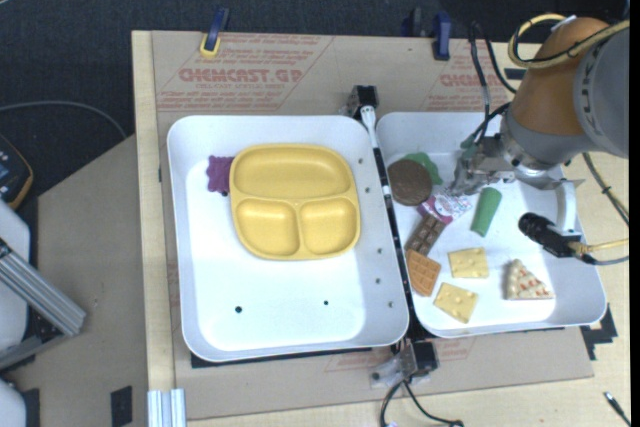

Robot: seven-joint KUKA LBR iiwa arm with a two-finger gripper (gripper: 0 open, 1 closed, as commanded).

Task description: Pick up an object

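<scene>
You're at approach: gripper (466,177) low in the right bin (590,310), over the pink wrapper (445,206); can't tell its state. Next: confirm a pinch, then lift.

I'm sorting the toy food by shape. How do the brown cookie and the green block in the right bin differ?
The brown cookie is round and flat; the green block is long and narrow with rounded ends. The cookie is dark brown, the block bright green. The cookie lies near the bin's left wall, the block nearer the middle, just below the gripper. Both rest in the right bin.
</scene>
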